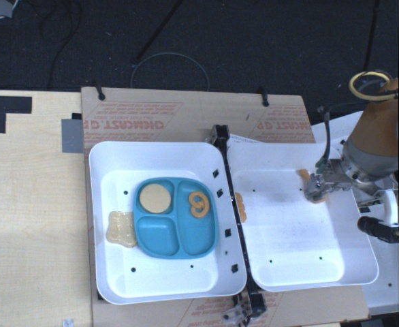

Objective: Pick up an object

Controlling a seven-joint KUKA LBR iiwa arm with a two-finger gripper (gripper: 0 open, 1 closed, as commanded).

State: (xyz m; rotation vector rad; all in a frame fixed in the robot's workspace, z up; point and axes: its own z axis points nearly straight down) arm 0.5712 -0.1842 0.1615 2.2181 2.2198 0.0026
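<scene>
Judging from how things lie, nothing is lifted yet and the pick remains to be done. Nearest, in the left shallow white plastic bin (111, 278), a blue three-compartment plastic tray (174, 240) holds a round tan cracker (154, 198) at its 11 o'clock and a brown pretzel (199, 204) at 1 o'clock; a pale beige bread-like slice (121, 228) lies touching its 9 o'clock edge. Farther, the hand (316, 188) sits low at 2 o'clock in the right white bin (308, 271), beside a small orange piece (303, 174); its grip cannot be told.

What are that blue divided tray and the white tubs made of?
Blue tray: looks like moulded plastic, smooth and evenly coloured, with rounded compartment walls. White tubs: probably thin formed plastic, with soft rounded corners and a slight sheen, though the view can't confirm it.
</scene>
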